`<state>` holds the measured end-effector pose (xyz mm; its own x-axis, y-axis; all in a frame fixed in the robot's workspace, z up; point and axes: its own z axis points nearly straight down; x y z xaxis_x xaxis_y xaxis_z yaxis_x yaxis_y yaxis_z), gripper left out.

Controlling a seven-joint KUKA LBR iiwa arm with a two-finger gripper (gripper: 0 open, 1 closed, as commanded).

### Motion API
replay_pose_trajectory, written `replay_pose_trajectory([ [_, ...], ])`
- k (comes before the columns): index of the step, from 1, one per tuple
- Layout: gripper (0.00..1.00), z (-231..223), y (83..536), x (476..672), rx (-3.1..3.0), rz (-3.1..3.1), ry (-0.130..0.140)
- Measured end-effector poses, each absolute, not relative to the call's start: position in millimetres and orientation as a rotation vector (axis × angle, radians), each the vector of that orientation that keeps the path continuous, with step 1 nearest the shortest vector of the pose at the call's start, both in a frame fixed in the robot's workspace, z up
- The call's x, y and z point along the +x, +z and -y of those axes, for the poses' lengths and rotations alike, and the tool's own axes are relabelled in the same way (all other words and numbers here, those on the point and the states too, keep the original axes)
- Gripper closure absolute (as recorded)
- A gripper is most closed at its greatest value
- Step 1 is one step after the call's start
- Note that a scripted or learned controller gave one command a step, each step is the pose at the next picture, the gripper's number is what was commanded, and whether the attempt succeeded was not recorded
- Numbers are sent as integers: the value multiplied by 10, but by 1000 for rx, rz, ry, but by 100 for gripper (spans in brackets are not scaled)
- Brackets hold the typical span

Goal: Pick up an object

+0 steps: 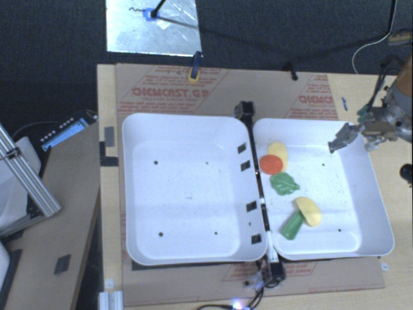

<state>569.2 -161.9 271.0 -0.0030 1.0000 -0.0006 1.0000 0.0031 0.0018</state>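
Dark carpet surrounds a tan desk (77, 173) with a printed cardboard sheet (174, 86) under two glossy white bins.

Left bin (187, 186): smooth, shallow.

Right bin (335, 199): against its left wall, a yellow rounded piece (279, 151), red round piece (271, 165), green leafy piece (284, 185), yellow-green stemmed piece (302, 216), all seemingly moulded plastic.

Hand (341, 141): above the bin's upper right, well apart from them; nothing visibly held, opening cannot be told.

Risk: rounded, crowded pieces likely slip or jam against the wall.
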Motion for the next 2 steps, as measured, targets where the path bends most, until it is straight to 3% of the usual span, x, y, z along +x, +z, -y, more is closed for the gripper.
replay_pose_trajectory([
  [1, 0, 598, 1903, 5505, 2213, -2241, -1],
  [2, 0, 895, 1062, 5335, 2227, -2224, -9],
])
